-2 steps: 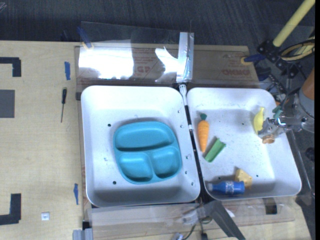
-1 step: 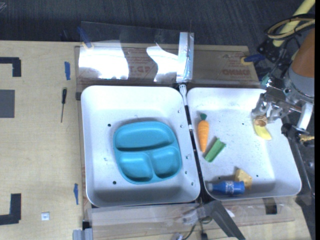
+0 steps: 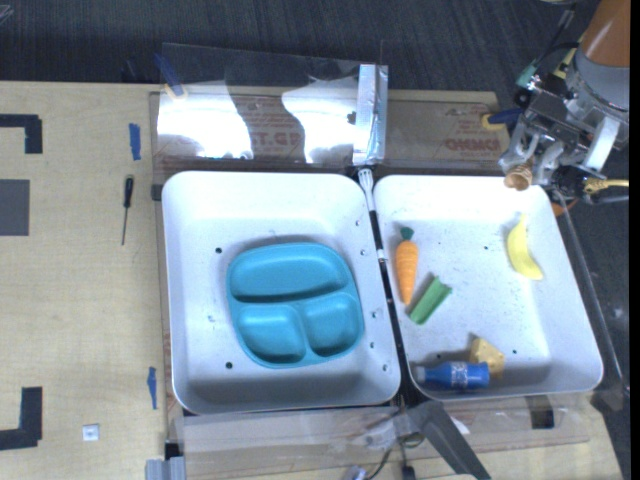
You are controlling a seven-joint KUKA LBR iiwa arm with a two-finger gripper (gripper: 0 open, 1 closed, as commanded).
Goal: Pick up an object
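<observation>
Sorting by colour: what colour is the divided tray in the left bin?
Light blue divided tray, seen in the camera view.

Lighting: bright, even, overhead. Glare: strong on clear panel left of claw. Shadows soft. Focus slightly soft.

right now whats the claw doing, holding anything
claw: above the far right corner of the right bin, nothing seen held; open or closed cannot be told.
</observation>
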